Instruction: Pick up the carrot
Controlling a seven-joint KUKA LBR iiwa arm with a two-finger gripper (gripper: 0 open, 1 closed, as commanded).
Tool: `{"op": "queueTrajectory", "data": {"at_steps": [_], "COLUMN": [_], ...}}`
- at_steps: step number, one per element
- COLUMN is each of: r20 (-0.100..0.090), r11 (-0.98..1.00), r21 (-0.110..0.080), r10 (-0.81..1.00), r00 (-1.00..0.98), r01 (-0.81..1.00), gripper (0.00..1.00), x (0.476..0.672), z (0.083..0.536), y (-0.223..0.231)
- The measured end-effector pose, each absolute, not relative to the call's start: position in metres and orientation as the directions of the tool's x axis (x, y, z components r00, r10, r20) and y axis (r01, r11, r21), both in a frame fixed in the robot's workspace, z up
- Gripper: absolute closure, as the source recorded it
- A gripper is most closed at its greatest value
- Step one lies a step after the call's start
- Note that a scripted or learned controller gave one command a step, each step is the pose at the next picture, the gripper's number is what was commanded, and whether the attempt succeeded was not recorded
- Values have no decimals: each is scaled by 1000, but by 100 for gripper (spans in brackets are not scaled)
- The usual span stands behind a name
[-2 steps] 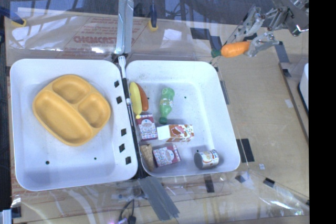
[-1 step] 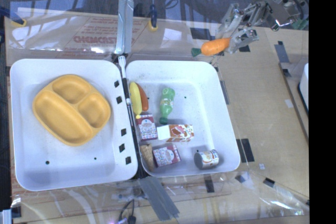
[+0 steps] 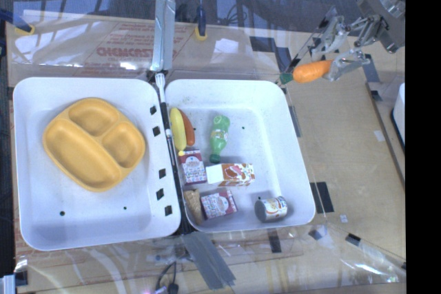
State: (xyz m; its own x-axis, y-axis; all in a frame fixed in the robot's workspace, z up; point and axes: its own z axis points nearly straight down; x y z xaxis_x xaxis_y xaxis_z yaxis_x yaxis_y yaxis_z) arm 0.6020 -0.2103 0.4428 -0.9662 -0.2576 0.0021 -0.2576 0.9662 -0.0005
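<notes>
Camera view, looking down at a slant, gives us the small orange plastic carrot (image 3: 311, 71) pinched at its right end between the metal jaws (image 3: 332, 69), which are closed on it. We see it lifted outside the right white bin (image 3: 298, 141), just past that bin's upper right corner, over the wooden table (image 3: 344, 148). Inside that bin lie a yellow banana (image 3: 178, 129), a green plastic bottle (image 3: 219, 136), several small red and white cartons (image 3: 231, 174) and a small tin can (image 3: 271, 208). The left white bin (image 3: 41, 217) bears a yellow divided plate (image 3: 94, 142).
</notes>
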Motion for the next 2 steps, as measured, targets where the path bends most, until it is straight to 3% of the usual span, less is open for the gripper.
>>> {"op": "queueTrajectory", "data": {"at_steps": [1, 2], "r20": [-2, -1], "r11": [793, 651], "r21": [-2, 1], "r10": [-609, -759], "r00": [-793, -651], "r01": [-609, -759], "gripper": [100, 100], "x": [656, 584], "z": [443, 387], "y": [-208, -202]}}
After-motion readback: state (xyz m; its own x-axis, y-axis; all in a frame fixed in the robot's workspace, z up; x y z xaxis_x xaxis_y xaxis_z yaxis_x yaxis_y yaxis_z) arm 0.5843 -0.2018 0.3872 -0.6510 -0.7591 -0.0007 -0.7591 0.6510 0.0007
